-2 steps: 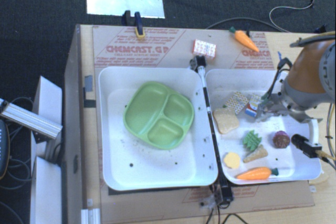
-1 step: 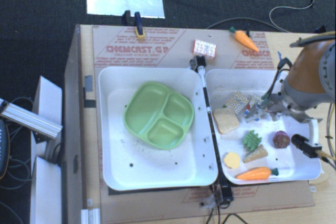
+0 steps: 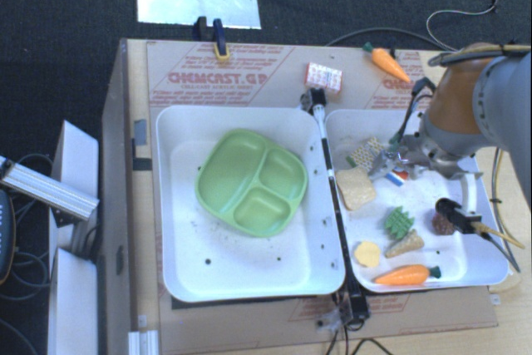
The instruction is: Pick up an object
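One gripper (image 3: pixel 389 165) beside cracker (image 3: pixel 366 153)

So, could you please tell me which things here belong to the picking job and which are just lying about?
Part of the job:
- gripper, low in the right bin
- cracker
- bread slice
- green leafy piece
- yellow round piece
- wedge
- carrot
- brown piece

Lying about:
- green divided plate in the left bin
- second carrot on the bench
- small box on the bench
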### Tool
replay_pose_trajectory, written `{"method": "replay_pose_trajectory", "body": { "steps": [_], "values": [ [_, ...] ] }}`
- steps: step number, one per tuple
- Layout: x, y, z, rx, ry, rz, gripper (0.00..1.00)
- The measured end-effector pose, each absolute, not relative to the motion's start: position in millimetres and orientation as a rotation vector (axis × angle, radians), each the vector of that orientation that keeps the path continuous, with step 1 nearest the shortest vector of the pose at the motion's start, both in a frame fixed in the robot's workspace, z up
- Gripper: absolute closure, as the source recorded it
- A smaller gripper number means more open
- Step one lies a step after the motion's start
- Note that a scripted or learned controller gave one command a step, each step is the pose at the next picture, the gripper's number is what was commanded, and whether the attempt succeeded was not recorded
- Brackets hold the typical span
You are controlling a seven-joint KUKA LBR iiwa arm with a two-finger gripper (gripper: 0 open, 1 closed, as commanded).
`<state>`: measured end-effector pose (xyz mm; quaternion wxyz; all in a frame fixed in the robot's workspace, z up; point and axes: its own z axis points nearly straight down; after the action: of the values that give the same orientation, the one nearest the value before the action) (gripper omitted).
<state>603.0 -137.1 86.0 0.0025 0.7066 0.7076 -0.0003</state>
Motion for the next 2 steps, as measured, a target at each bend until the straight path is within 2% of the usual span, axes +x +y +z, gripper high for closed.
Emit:
{"method": "replay_pose_trajectory", "body": {
  "steps": [1,2],
  "values": [
    [667.1,-162,85,2.221,2.236,-0.009,0.0],
    [667.5,-185,85,2.222,2.232,-0.007,0.0]
  ]
}}
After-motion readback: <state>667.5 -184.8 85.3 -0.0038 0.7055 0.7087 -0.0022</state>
